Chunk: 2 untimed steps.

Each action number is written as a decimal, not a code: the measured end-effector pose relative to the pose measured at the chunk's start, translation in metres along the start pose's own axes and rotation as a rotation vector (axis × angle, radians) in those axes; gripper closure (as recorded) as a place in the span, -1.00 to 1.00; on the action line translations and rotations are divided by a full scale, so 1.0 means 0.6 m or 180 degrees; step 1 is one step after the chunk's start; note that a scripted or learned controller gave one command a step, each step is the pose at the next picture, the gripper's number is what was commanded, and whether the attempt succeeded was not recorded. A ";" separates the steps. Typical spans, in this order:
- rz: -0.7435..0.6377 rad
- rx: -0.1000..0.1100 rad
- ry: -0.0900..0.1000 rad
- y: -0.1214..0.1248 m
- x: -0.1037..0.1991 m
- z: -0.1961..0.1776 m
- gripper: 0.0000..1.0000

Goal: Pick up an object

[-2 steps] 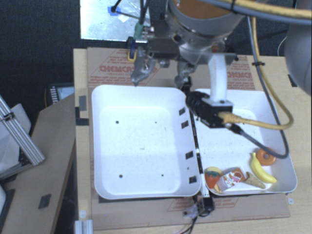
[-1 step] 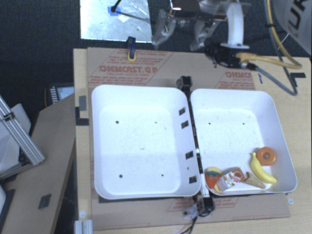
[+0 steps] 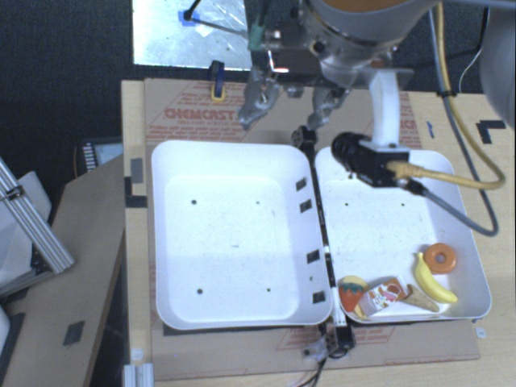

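Claw (image 3: 286, 107) hangs high with fingers apart, gripping nothing, while the banana (image 3: 433, 281) looks light, smooth and curved, best pinched mid-body.

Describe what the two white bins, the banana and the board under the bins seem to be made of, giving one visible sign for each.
White bins: probably moulded plastic, smooth and slightly glossy, with rounded corners.
Banana: likely a plastic toy, evenly yellow with a soft sheen.
Board: looks like cardboard, matt tan with red printed lettering.
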State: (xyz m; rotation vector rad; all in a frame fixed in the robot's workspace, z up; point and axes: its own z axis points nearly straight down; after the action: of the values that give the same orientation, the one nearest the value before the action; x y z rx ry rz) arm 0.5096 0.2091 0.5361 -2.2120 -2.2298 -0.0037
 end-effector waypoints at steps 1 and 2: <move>0.0000 0.0002 -0.0001 -0.041 0.045 0.002 -1.00; 0.0006 -0.0007 0.0003 -0.038 0.043 -0.017 1.00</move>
State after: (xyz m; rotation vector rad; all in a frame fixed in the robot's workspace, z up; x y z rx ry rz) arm 0.4865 0.2347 0.5465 -2.2148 -2.2285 -0.0071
